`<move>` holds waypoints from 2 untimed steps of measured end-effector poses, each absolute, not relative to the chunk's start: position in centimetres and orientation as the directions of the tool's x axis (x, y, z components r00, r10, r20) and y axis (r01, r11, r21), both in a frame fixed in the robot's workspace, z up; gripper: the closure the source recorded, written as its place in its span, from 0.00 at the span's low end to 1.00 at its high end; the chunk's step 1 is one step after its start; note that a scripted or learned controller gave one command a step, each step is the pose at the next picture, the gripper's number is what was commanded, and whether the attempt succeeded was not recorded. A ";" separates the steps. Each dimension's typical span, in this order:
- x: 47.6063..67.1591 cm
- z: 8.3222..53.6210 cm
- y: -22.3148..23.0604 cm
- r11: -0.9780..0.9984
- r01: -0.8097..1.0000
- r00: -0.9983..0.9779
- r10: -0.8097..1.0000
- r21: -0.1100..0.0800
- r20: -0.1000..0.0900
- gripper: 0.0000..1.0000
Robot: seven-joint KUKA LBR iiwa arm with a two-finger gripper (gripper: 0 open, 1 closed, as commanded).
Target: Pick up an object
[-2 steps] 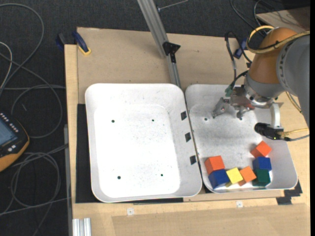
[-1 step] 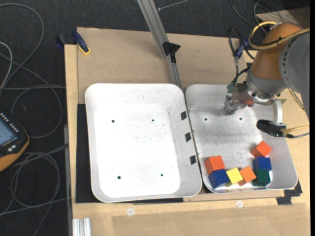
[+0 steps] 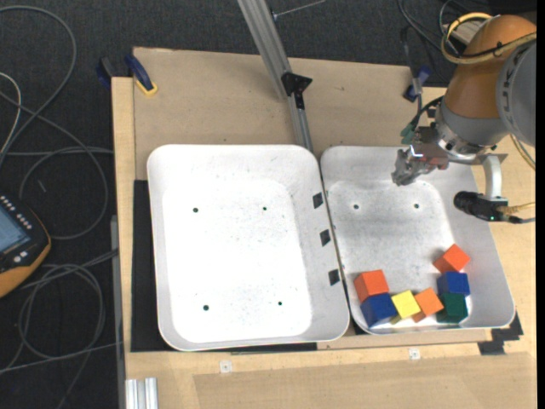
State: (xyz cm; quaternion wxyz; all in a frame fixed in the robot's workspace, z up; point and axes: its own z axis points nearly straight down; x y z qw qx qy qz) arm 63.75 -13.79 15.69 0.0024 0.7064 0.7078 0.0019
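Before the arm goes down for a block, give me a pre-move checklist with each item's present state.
1. Blocks present in the right bin: ok, a cluster lies at its near edge.
2. Pincer over that bin: ok, near its far edge.
3. Pincer above a block: not ok, the cluster lies well nearer the camera.
4. Easy target: ok, the orange block sits slightly apart from the cluster.
5. Pincer open: cannot tell.
6. Pincer free of any load: cannot tell.

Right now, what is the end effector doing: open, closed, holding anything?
End effector: open or closed cannot be told; it hangs over the far end of the shallow white right-hand bin, apart from the coloured blocks; nothing visible in it.
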 end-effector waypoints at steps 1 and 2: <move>63.2 21.7 -14.3 0.000 1.000 0.000 1.000 0.009 -0.002 1.00; 63.1 28.2 -14.6 0.001 1.000 -0.001 1.000 0.010 -0.003 1.00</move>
